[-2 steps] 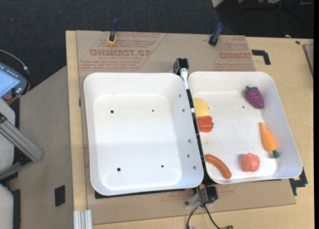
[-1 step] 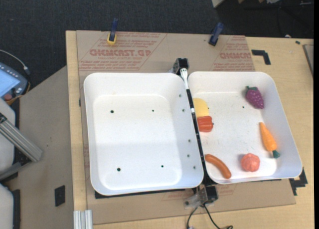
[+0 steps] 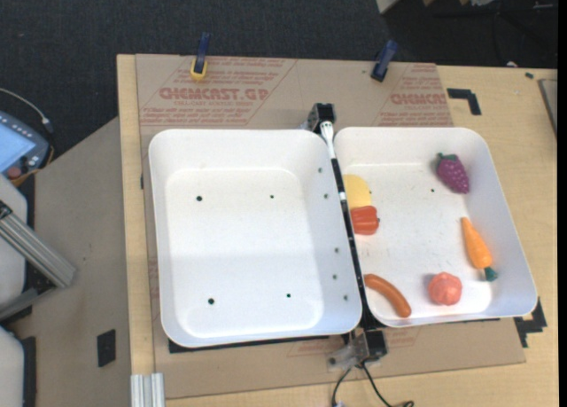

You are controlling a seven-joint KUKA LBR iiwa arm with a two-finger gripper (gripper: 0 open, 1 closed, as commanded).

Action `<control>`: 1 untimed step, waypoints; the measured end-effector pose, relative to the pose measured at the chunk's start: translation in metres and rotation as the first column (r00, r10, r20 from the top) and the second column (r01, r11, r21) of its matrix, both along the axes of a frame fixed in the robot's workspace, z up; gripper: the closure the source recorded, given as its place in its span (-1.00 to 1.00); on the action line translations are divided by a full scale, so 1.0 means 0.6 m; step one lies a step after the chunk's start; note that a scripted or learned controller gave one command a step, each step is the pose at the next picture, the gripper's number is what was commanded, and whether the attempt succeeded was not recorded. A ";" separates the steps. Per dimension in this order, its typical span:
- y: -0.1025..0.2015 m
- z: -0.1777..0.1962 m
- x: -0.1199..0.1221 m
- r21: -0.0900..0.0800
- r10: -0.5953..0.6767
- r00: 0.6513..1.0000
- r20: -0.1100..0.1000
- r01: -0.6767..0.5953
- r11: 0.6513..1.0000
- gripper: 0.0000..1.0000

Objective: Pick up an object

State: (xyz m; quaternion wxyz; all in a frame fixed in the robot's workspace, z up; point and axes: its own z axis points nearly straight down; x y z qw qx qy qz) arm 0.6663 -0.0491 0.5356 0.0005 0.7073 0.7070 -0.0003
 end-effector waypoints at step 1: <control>0.014 0.000 0.000 0.000 0.001 1.000 0.000 -0.001 1.000 1.00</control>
